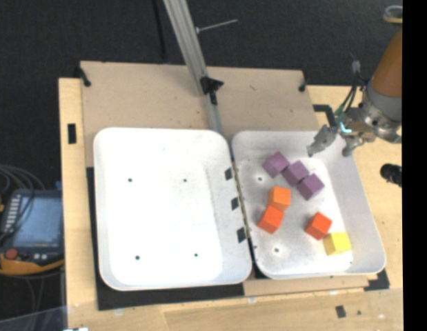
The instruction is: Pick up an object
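In the right bin (358,205) lie three purple blocks (294,174), three orange-red blocks (279,197) and one yellow block (336,243). The purple ones form a diagonal row near the bin's back. An orange pair (272,218) sits mid-bin, and another orange block (318,225) touches the yellow one at the front right. My gripper (334,143) hangs over the bin's back right corner, fingers spread open, with nothing between them. It is above and to the right of the purple blocks.
The left bin (165,205) sits beside the right one, split by a dark divider with clips. A slanted metal pole (189,47) rises from behind the bins. A pendant with cables (27,226) lies off the bench at left.
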